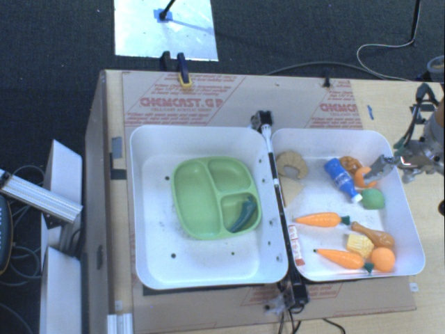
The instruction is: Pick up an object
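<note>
My gripper (384, 164) reaches in over the right rim of the right bin (410, 236), its tip close above a small orange piece (362, 178). Beside that piece lie a blue bottle (341, 178), a brown item (350, 163) and a green ball (373, 199). Farther left in this bin sits a tan bagel (292, 165). Toward the front lie two carrots (318, 220) (339, 257), a drumstick (373, 234), a piece of corn (359, 243) and an orange (382, 259). I see nothing held by the gripper.
The left bin (156, 256) holds a green divided plate (215, 197) with a dark teal item (243, 214) in one compartment. A black bar (273, 179) runs between the two bins. The arm (425, 152) stands over the bench's right edge.
</note>
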Controlling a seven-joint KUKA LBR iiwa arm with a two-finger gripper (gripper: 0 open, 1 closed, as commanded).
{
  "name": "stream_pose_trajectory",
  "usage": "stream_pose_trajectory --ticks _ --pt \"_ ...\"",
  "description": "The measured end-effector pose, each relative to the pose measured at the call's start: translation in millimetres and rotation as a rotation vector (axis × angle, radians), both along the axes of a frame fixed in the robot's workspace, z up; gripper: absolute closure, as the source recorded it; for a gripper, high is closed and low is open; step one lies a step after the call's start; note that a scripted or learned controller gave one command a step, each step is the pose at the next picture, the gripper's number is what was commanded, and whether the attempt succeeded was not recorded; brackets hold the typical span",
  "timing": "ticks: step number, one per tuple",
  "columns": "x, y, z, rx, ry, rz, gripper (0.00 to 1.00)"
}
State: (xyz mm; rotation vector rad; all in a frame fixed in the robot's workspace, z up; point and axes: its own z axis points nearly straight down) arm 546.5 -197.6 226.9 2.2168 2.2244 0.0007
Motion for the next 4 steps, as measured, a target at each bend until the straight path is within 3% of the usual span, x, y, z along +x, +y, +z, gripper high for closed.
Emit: stream_pose_trajectory --ticks 1,2,4 --pt "61 23 -130 0.001 -0.001 -0.001 0.00" --pt "89 24 -142 0.004 -0.001 0.003 0.00" --pt "85 34 -142 0.000 -0.001 -0.001 0.00"
